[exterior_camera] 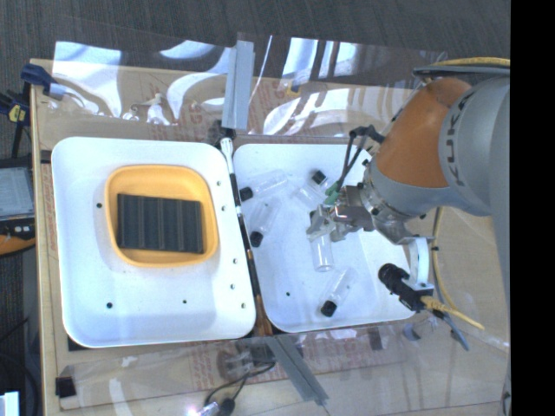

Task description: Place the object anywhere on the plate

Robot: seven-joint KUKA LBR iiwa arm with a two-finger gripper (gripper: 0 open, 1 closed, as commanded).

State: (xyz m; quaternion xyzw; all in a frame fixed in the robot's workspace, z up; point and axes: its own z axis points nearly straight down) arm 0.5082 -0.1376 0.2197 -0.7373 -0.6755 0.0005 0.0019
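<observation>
The arm (pixel 451 150) reaches in from the right over the right bin (pixel 295 315). Its tool (pixel 334 217) sits low above the middle of that bin; whether it is open or closed cannot be told from this angle.

Several clear vials with black caps lie scattered in the right bin. One vial (pixel 323 251) lies just below the tool, very near it, but contact cannot be made out. Another (pixel 336 291) lies further toward the bin's front edge, apart from the tool. Two more (pixel 258 219) lie near the bin's left wall, and one (pixel 314 182) is just up and left of the tool.

The left bin (pixel 139 306) holds a yellow plate (pixel 156 183) with a dark ribbed insert (pixel 161 224) in its centre. The plate is well apart from the tool and the vials, across the divide between the bins.
</observation>
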